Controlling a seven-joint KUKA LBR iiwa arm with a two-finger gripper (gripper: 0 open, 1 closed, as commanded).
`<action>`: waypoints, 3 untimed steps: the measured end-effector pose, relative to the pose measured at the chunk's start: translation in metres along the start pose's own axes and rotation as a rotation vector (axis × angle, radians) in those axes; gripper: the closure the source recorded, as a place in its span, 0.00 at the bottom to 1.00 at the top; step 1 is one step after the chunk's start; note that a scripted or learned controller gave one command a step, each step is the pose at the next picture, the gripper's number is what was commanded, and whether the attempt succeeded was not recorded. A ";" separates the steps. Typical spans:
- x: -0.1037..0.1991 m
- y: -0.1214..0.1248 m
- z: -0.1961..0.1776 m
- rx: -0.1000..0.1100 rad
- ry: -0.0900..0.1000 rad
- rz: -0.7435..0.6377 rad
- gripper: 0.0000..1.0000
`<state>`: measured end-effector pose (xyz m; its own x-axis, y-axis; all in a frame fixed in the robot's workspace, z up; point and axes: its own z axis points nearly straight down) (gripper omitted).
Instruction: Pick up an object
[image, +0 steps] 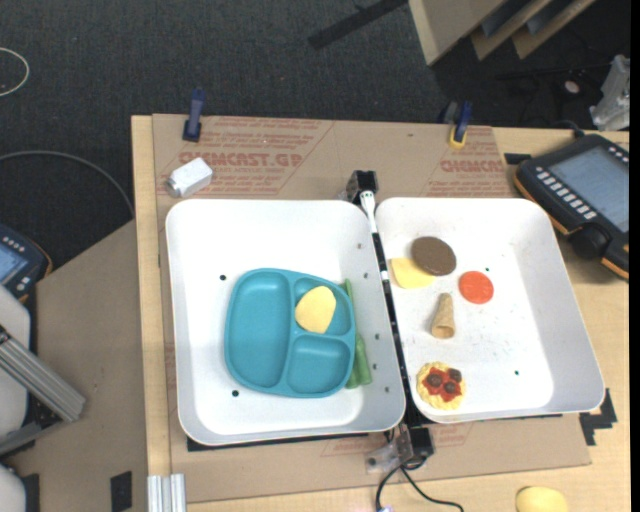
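Candidate objects are laid in the right bin (540, 380) beside the brown disc (434, 255): orange disc (477, 288), cone (443, 316), pizza (441, 384) nearest the rim, where a grasp may be fouled; the tool's state cannot be told.

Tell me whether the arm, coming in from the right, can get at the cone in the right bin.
Probably yes. The cone lies in the open in the right bin, apart from the orange disc and the small pizza, with nothing over it.
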<state>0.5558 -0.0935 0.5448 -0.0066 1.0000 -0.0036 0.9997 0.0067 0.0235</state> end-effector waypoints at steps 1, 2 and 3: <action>-0.001 -0.010 0.101 0.032 0.005 0.008 1.00; 0.042 0.030 0.004 0.009 0.002 0.001 1.00; 0.004 -0.031 0.185 0.044 0.005 0.013 1.00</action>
<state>0.5289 -0.0905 0.3591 0.0059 1.0000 0.0019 0.9998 -0.0059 -0.0200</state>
